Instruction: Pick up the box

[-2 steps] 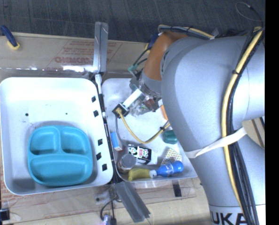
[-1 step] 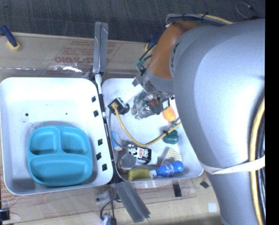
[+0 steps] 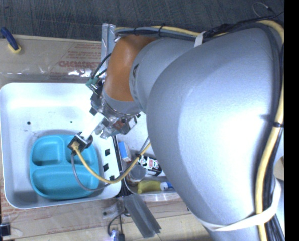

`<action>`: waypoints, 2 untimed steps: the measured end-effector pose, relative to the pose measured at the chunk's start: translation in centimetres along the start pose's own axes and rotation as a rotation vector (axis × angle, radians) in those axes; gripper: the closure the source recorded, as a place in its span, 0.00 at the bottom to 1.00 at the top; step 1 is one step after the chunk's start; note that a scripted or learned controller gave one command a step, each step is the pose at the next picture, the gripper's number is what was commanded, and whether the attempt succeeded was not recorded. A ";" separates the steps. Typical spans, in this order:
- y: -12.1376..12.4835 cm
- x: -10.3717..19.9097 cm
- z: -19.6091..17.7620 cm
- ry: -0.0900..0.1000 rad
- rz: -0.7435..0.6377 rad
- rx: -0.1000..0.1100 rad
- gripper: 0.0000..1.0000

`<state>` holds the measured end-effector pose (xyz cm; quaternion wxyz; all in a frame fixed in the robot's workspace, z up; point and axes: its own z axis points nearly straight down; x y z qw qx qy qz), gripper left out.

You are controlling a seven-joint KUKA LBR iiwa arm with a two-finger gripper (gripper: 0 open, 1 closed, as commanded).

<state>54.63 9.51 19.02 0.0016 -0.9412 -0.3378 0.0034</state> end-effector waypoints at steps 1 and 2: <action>-3.7 5.0 10.0 -0.001 0.475 0.003 1.00; -3.6 4.3 -3.0 0.006 0.436 -0.004 1.00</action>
